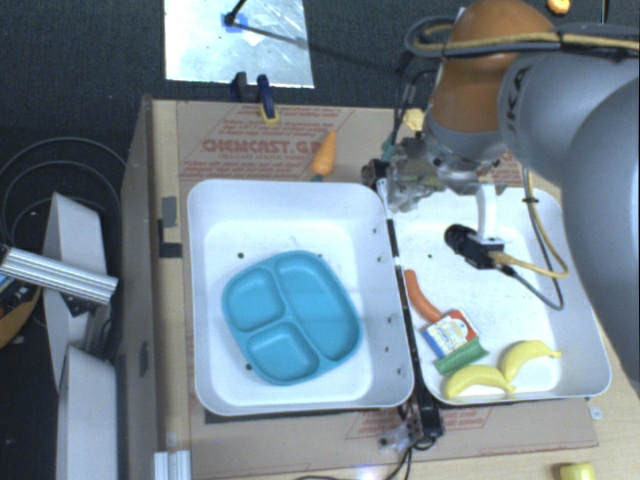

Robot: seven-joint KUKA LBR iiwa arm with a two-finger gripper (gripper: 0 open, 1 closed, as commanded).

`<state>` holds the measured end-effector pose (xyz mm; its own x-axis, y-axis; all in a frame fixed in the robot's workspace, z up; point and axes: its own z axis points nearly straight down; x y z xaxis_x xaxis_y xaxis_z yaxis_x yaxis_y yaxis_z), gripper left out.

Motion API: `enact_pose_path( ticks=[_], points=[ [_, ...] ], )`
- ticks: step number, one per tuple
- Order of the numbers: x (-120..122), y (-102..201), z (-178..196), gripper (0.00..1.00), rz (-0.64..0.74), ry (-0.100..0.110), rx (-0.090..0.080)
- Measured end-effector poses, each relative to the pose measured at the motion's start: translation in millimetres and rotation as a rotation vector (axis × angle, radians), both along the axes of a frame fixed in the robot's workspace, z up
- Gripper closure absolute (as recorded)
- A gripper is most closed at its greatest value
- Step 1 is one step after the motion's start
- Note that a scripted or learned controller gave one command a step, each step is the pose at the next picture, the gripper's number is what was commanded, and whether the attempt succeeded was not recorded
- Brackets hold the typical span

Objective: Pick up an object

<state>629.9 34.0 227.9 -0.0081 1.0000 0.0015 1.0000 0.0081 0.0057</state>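
The right bin (585, 368) holds an orange-red sausage-shaped piece (421, 296) by its left wall. A small colourful box (449, 334) lies just below the piece, and two yellow bananas (478, 380) (527, 355) lie at the front. In the left bin (205, 268) lies a blue divided plate (290, 315). My gripper (399, 193) hangs over the far end of the wall between the two bins, well behind the items in the right bin. Nothing is visibly held in it.
An orange carrot-like piece (323, 154) lies on the cardboard behind the left bin. Two blue clamps (251, 87) and a shiny foil sheet (237, 30) sit farther back. The grey arm (575, 118) covers the right bin's far right corner.
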Motion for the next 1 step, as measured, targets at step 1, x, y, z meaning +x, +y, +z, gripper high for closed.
enact_pose_path(
  ticks=[1],
  points=[
    [40.7, 32.5, -1.2, 1.0, 0.0, 0.0, 0.0]
  ],
)
